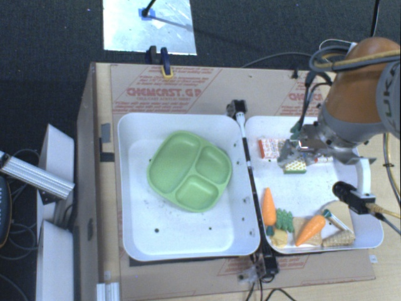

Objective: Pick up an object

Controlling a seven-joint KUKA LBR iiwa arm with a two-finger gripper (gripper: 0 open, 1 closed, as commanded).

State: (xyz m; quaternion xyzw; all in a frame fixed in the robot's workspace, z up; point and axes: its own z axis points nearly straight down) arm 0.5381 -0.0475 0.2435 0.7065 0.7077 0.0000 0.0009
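From above, the gripper (294, 154) hangs low over the far part of the right bin (376, 234), right at a small yellow-green block (296, 167) that lies beside a red-and-white packet (269, 147) — whether its jaws are apart or closed, I cannot tell. Along that bin's near edge sit two toy carrots (269, 205) (311, 229), a green broccoli piece (285, 219) and a tan wedge (339, 236). The left bin (135, 243) holds a green divided plate (189, 170) — tilted a little, near its middle.

arm (369, 86) cut off at right edge, gripper (294, 150) fingers unclear
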